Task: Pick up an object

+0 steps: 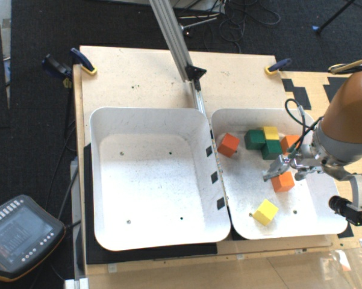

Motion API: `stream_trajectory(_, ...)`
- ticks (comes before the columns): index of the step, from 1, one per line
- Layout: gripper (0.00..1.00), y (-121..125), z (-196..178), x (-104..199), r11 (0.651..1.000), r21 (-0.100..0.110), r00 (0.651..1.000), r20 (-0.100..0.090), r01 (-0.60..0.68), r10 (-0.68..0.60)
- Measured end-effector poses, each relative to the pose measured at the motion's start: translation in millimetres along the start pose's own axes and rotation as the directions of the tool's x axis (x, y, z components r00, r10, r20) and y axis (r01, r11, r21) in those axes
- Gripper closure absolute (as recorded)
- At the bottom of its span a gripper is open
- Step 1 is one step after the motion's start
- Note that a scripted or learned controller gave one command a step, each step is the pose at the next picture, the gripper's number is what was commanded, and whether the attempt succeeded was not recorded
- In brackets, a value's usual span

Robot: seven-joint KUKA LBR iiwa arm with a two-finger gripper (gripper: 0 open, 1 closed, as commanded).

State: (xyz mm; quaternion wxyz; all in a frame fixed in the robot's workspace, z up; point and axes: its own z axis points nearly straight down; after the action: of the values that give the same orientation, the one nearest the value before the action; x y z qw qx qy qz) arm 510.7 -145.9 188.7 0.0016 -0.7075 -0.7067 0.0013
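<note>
Low over the orange block at the right of the frame, to grab it. Gripper grip: cannot tell. Not lifted yet.

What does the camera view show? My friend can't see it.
A grey robot arm's pincer hovers at an orange block in the right white bin, among yellow, green and orange blocks. The left bin sits beside it.

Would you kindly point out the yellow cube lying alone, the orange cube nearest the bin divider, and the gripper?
Lone yellow cube [265, 212], camera view: top face.
Orange cube beside the divider [228, 144], camera view: top face.
Gripper [281, 168], camera view: between fingertips.
</note>
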Motion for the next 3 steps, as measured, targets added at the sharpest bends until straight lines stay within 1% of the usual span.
stream_trajectory(1, 0.00, -4, 61, -2, 1.000, -0.005, 1.000, 0.003, -0.001, 0.001)
stream_trajectory(2, 1.00, -2, 47, -1, 1.000, -0.011, 1.000, 0.003, 0.001, -0.001)
stream_trajectory(3, 1.00, 1, 1, 7, 1.000, -0.009, 1.000, 0.002, 0.005, -0.005)
